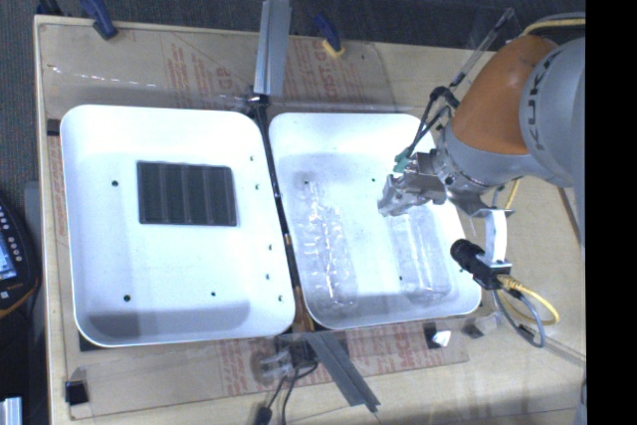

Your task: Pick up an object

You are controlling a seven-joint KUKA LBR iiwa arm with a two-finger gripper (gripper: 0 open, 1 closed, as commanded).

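On the left of the worktop [60, 50] we saw the left bin [100, 284] holding a dark ribbed rectangular block [187, 193], lying flat toward its upper middle and apart from every wall. Just beside it, across the central divider, the right bin [348, 139] carried two clear, crinkled plastic items: one [326, 249] ran lengthwise down the bin's left half, the other [420, 259] lay toward the right wall. The claw [403, 194] hung over the right bin, just above the upper end of the right-hand clear item, and we could not tell how it stood or whether it had anything in it. We judged the step in hand to be a descent onto that nearer clear item. To do it well, we thought the claw should come straight down across the item's narrow width, clear of the bin wall, and close gently, since thin clear plastic would likely slip or crumple.
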